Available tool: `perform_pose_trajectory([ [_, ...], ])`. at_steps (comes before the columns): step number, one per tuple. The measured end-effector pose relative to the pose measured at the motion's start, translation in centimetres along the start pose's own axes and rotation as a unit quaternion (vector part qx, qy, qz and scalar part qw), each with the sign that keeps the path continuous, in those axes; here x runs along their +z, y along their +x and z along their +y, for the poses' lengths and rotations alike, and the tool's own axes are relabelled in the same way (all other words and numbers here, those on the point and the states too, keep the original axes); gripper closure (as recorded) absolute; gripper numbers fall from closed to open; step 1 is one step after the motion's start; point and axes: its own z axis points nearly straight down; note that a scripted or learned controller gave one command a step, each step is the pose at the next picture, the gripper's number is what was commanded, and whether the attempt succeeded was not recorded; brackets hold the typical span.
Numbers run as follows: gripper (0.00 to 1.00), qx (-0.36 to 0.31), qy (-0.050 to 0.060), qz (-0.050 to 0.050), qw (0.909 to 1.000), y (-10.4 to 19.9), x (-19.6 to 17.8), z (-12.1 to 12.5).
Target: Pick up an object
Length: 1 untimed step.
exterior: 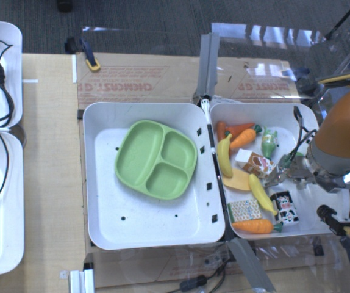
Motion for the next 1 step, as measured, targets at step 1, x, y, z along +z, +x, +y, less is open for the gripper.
perform_pose_trajectory([
  [1,0.0,-0.103,-0.001,-0.001,0.9947,1.16,-9.04,-1.1],
])
